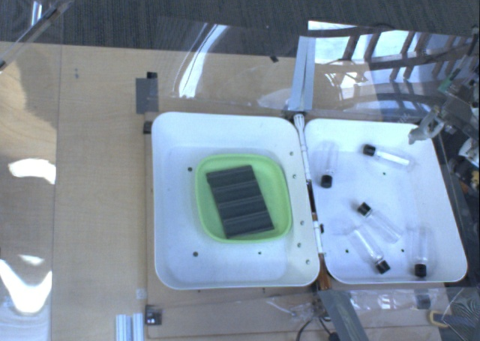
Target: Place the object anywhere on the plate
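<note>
Resting flat in the left bin (169,257), a green plate (279,182) carried a dark ribbed block (239,201) on its middle. The right bin (442,257) held five clear vials with black caps, scattered well apart, one (385,155) near its far side. Whether the gripper was open or closed could not be told.

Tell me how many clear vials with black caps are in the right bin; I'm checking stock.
5: upper vial near the back, one by the left wall, middle vial, and two in front and.
</note>
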Robot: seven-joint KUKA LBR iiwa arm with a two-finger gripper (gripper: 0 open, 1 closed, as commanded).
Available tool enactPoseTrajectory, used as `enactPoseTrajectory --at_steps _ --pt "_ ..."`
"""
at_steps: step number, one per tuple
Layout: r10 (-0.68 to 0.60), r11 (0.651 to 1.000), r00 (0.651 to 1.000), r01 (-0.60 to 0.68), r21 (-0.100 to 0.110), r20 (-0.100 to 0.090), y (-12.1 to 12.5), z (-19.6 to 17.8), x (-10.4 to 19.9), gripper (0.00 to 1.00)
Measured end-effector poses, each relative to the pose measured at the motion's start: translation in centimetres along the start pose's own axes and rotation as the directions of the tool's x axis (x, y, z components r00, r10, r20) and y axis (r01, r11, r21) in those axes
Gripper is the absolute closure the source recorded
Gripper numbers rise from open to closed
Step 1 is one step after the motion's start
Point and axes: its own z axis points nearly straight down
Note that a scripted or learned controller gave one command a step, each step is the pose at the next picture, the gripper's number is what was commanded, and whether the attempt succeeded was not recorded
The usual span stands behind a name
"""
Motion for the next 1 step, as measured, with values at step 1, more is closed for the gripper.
enactPoseTrajectory --at_steps 1 --pt "0.270 0.963 0.963 -0.270 0.001 0.001 -0.59 -0.11 1.81 0.00"
